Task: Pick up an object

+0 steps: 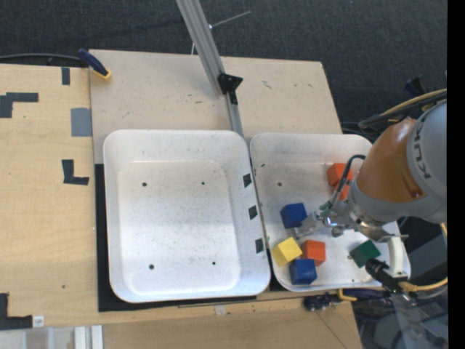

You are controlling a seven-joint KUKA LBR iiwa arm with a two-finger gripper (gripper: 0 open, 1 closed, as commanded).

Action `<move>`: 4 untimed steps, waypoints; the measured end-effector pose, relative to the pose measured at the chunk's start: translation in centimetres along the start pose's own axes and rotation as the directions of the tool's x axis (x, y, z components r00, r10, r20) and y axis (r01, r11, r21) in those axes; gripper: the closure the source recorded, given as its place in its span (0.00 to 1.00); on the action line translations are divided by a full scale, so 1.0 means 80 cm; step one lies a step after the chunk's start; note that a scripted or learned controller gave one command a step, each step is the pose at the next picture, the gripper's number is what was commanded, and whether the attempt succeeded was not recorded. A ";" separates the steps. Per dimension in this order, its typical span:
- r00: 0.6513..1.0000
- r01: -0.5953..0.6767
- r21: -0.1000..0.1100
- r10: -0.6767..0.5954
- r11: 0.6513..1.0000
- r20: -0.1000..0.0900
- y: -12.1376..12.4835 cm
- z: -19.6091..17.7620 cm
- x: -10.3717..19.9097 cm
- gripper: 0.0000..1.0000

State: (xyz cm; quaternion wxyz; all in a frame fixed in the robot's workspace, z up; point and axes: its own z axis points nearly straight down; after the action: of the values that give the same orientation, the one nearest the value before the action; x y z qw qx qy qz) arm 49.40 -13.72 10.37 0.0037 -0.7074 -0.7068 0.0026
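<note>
While reaching in from the right, covers the right side of the right bin (pixel 290 138) with a grey arm (pixel 436 158) and its orange band (pixel 389 169). Ends in a metal hand (pixel 327 217), low among the blocks near the middle of that bin. Cannot tell open from closed for the hand, with the view too small and cluttered there. Shows no block plainly gripped.

Puts a blue block (pixel 293 214) just left of the hand, touching or barely apart, cannot tell which. Sets a yellow block (pixel 288 250) nearer and to the left, with a red-orange block (pixel 314 251) just beside it on the right, below the hand. Places a second blue block (pixel 304 270) nearest of all, close to the near rim and just beside those two. Leaves a green block (pixel 365 253) to the right of the hand, by the near right corner, close under the arm. Tucks an orange block (pixel 338 173) on the far side of the hand, partly hidden by the arm and a black cable (pixel 354 158).

Sets the left bin (pixel 174 135) right against the right bin, rims meeting along the middle. Rests both on a pale wooden bench (pixel 276 93). Runs a metal pole (pixel 200 27) at a slant from the far edge down to the seam between the bins, with a black clamp (pixel 229 83) on it. Keeps a small blue and yellow thing (pixel 94 62) at the far left corner, well apart from the bins, and a grey patch of tape (pixel 81 121) on the left.
</note>
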 end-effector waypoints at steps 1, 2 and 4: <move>1.000 0.002 -0.005 -0.002 1.000 0.001 -0.001 0.016 0.001 0.00; 1.000 0.002 -0.004 -0.002 1.000 0.000 -0.001 0.003 0.002 1.00; 1.000 0.002 -0.013 -0.001 1.000 0.003 -0.002 -0.120 -0.011 1.00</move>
State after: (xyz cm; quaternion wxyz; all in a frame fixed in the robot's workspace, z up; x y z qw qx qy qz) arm 49.36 -14.63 19.95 -0.0019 -0.7068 -0.7074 -0.0008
